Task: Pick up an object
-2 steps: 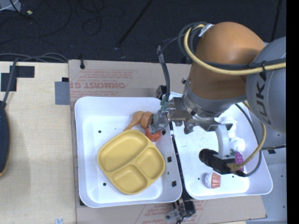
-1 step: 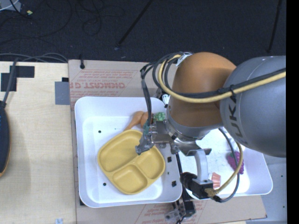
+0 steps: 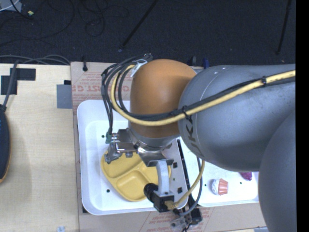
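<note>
**Operator:** From my feed, lowest in the frame I see cardboard under the bins' front rims, and a black fitting with yellow cable hanging off the wrist. Just above that, in the left bin (image 3: 91, 129), lies a yellow compartment tray (image 3: 126, 178).

**Colleague:** Which way does it run?

**Operator:** Its long axis goes from the centre-left of the frame, under the wrist, down toward the lower centre, so slanted, with the rounded end nearest the bin's front rim. It lies flat on the bin floor, hollows upward.

**Colleague:** And the gripper?

**Operator:** The gripper (image 3: 126, 146) sits at the tray's upper end, below the orange band. I cannot tell how it is set; the wrist covers it.

**Colleague:** Anything else?

**Operator:** In the right bin (image 3: 231, 199), a small cupcake-like toy (image 3: 218, 186) and a purple bit (image 3: 246, 176) by the arm's edge. Farther up: wooden bench at left, then dark carpet with cables across the top.
</note>
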